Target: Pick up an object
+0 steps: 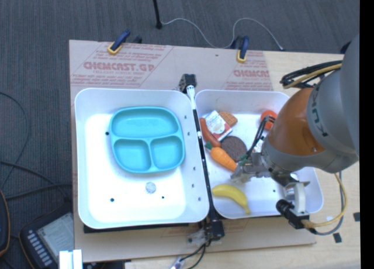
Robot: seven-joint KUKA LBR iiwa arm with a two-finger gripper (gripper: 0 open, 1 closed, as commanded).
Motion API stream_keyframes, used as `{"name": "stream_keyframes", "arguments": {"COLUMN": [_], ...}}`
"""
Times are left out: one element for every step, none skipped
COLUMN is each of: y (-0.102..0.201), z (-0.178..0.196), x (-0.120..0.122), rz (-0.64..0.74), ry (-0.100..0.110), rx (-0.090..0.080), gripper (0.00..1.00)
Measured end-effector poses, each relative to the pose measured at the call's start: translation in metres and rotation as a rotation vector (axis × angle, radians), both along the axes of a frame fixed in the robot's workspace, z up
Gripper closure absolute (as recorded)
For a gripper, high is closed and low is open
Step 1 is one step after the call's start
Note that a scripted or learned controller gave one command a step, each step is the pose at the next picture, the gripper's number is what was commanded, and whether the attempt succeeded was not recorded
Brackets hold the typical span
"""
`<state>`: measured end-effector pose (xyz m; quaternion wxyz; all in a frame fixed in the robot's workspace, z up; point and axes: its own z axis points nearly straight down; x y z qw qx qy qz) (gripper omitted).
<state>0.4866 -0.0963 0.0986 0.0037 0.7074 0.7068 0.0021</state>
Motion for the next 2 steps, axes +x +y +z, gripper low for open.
{"name": "stream_keyframes", "arguments": {"y": [0.000,0.000], "z": [0.000,-0.011], "x": [0.000,-0.002], "rz": [0.000,0.000], "ry": [0.000,0.004], "rx": [0.000,-0.001], "gripper": [0.00,0.00]}}
